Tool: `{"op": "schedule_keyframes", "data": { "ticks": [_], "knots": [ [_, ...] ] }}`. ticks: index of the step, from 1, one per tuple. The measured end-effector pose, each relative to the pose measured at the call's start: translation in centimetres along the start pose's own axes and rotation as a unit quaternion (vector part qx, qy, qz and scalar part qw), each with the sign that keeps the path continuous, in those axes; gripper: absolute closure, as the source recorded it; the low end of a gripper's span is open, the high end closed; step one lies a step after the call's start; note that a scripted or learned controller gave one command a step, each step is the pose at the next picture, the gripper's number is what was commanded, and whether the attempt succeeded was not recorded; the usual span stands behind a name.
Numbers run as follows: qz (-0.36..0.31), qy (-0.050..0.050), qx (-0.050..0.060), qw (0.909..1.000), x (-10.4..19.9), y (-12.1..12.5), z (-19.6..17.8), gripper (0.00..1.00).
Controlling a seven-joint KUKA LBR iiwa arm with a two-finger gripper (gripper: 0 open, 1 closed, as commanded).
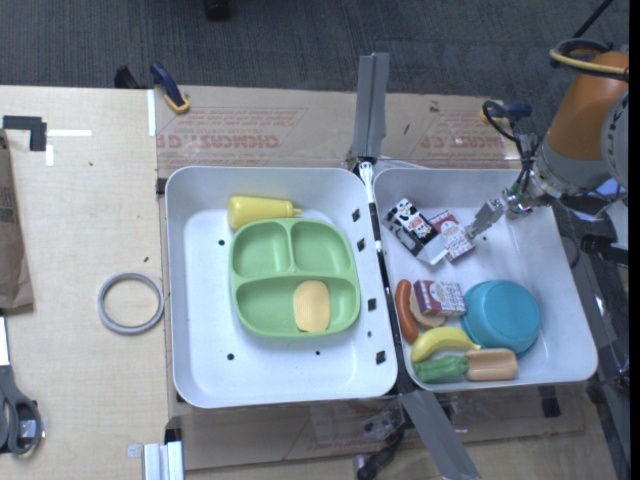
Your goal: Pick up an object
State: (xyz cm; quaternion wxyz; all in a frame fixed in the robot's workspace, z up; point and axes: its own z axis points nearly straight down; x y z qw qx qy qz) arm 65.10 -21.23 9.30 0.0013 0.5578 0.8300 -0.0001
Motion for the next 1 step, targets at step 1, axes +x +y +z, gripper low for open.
{"op": "schedule_keyframes", "data": {
  "ticks": [1],
  "knots": [
    [-0.104, -0.001, -0.001, 0.9945, 4.07, 2.64, -5.63, 0.00]
  ]
}}
